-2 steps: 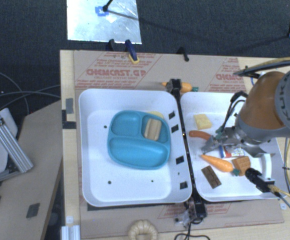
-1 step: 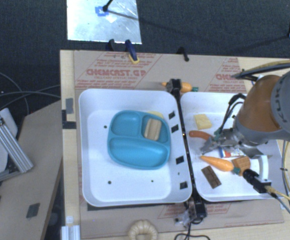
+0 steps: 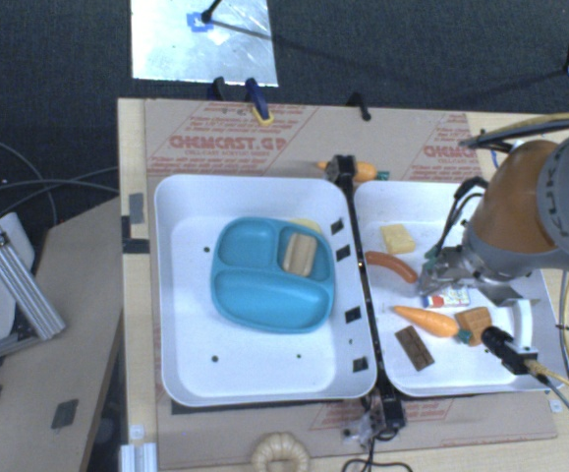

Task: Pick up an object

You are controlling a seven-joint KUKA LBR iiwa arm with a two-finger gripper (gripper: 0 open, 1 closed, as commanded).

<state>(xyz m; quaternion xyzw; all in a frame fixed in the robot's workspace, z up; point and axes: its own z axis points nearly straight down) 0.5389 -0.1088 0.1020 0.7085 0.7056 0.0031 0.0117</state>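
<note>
On the board behind the bins (image 3: 264, 190): "CHEMCAST GP" in red. Gripper (image 3: 444, 275) down in right bin among sausage (image 3: 390, 265), carrot (image 3: 427, 321), cheese (image 3: 398, 238); grip state: can't tell.

Dark carpeted floor (image 3: 48, 57) surrounded the bench. A reflective metal sheet (image 3: 203, 26) lay on it beyond the far edge. Brown printed cardboard (image 3: 235, 136) covered the bench top. A tan side table (image 3: 58, 303) and aluminium framing (image 3: 4, 264) stood at left.
</note>
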